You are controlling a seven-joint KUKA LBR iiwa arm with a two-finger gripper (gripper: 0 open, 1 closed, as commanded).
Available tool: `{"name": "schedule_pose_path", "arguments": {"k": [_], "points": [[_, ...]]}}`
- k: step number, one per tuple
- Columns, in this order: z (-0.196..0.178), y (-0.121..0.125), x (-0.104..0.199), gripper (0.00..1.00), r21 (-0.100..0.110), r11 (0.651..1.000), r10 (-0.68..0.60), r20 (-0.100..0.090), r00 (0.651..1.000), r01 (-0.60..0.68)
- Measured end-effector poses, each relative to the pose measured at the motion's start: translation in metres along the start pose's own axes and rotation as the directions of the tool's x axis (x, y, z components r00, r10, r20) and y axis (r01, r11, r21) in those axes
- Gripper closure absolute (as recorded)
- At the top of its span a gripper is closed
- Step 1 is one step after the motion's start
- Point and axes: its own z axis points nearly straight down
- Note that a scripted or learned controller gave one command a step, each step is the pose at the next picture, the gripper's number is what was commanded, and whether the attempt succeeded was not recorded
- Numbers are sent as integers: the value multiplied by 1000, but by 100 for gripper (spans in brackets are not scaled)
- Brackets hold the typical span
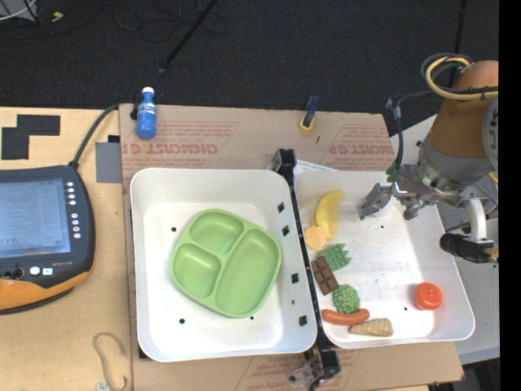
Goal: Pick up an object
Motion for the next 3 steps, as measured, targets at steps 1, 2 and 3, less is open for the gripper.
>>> {"name": "schedule_pose_path", "arguments": {"k": [1,2,3], "points": [[-8,3,0,0,-13,1000,-1,2,1000,1],[55,3,-3,0,-8,1000,-2,2,1000,2],[107,3,0,0,-9,1000,-2,2,1000,2]]}}
